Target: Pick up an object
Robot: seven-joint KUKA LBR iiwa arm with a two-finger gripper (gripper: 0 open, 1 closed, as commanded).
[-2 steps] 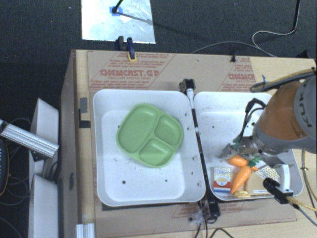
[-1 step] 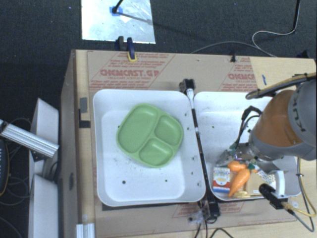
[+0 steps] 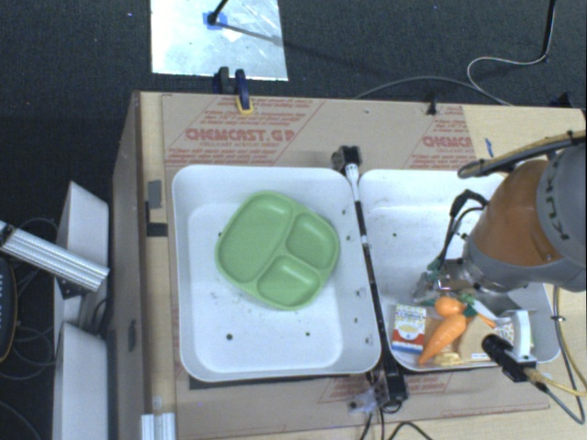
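The desk (image 3: 275, 131), covered in printed cardboard, carries two shallow white bins side by side. The left bin (image 3: 197, 246) holds a green divided plate (image 3: 278, 250), well apart from the work area. The right bin (image 3: 404, 209) is the reference landmark for everything that follows.

The arm (image 3: 523, 223) reaches over the right bin's near half. The hand (image 3: 442, 287) is low over the bin floor, directly above the object cluster at the bin's near edge. Whether the hand is open or closed cannot be told, as the wrist hides its working end.

The cluster comprises a toy carrot (image 3: 442, 330), lying tilted, and beside it a small printed card or packet (image 3: 409, 324), possibly a box.

Step in hand, by judgement: descent onto a target, most likely the carrot. The next move calls for closing across the carrot's narrow width, then a straight lift clear of the bin wall.
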